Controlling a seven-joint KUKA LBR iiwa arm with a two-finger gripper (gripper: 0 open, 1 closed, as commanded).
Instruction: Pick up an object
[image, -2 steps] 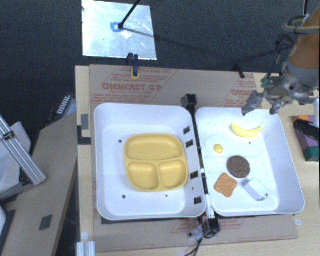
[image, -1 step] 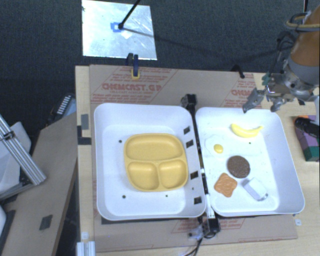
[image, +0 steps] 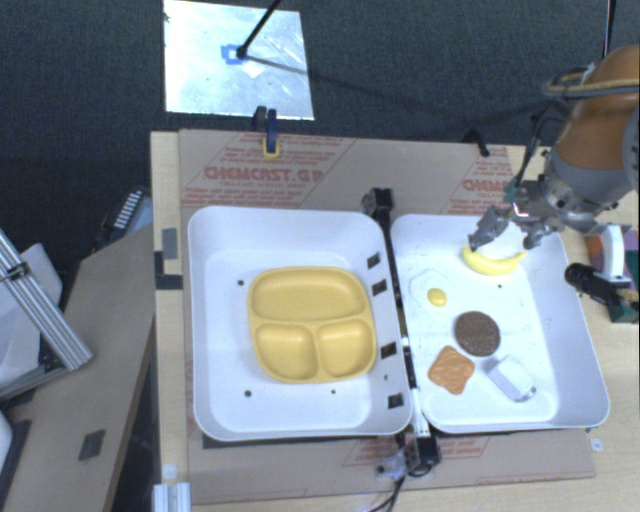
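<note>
1. Left shallow white plastic bin (image: 215, 300): I logged it as carrying only item 2.
2. Pale yellow three-compartment plastic tray (image: 305, 322): it lay flat in the middle of the left bin. I judged it stiff and light but too broad for a two-finger pinch except at its rim, so I passed it over.
3. Right shallow white plastic bin (image: 575, 350): it held all the small items below.
4. Two-finger gripper (image: 508, 232) on the grey arm: I saw its fingers spread apart, straddling the banana at the bin's far end, with nothing pinched between them.
5. Small yellow toy banana (image: 493, 262): my chosen target, lying near the far wall of the right bin, just under the gripper. I judged it light, smooth and likely slippery plastic; its curve suggested taking it across the thick middle, not at the tapered ends.
6. Round dark brown disc (image: 477, 333): flat, near the bin's centre; I judged it hard to get fingers under.
7. Orange waffle-like piece (image: 451, 371): flat, just beside the disc.
8. Small pale grey block (image: 510, 380): near the front.
9. Flat white fried-egg toy with yellow yolk (image: 434, 295): thin, between banana and disc.
</note>
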